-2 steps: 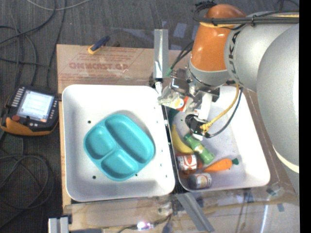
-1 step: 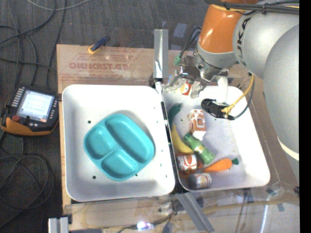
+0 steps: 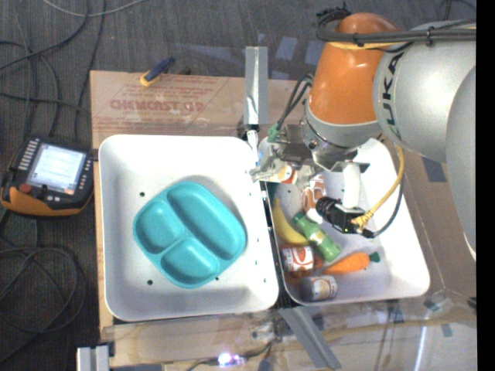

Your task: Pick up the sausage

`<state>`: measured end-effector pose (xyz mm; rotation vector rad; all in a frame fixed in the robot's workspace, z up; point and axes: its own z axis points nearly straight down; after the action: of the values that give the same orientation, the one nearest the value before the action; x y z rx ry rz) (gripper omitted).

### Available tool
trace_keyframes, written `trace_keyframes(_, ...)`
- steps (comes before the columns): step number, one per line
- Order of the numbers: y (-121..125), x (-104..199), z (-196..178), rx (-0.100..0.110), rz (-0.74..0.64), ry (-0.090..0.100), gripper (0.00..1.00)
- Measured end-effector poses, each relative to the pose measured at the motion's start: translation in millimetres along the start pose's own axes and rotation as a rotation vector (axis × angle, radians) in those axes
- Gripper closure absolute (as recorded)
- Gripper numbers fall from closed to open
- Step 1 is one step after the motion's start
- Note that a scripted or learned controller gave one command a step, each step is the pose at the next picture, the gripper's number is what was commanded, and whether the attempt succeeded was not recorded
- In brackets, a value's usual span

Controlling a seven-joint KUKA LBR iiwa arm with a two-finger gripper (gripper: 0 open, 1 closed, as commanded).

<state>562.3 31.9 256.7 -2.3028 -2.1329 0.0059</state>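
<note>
A: Quick status, where's the arm [image 3: 402, 91]?

B: Reaching in over the right bin [image 3: 410, 277], wrist low at the bin's upper-left corner. Gripper [image 3: 272, 161] sits right by the wall shared w/ the left bin [image 3: 116, 284].

A: Open or closed?

B: Can't tell. Wrist hardware and cables block it.

A: Sausage?

B: Not sure which item it is. Best guess: the reddish-white piece [image 3: 313, 194] near the bin's middle, just below the wrist, half hidden. Nothing visibly held, so I'd judge the pick isn't done.

A: What else is in the bin?

B: Along its left side: banana [image 3: 288, 226], green bottle [image 3: 319, 236] beside it, red can [image 3: 298, 258] below, grey can [image 3: 319, 287] at the bottom wall, carrot [image 3: 349, 263] to the right of the cans. Teal divided plate [image 3: 190, 232] is in the left bin.

A: So what's left?

B: Basically everything: locate, grasp, lift.
</note>
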Motion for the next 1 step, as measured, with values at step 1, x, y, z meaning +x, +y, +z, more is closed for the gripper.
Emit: trace_keyframes(1, -35.5, -63.7, 30.9, 0.001, -0.034, 0.001, 1.00)
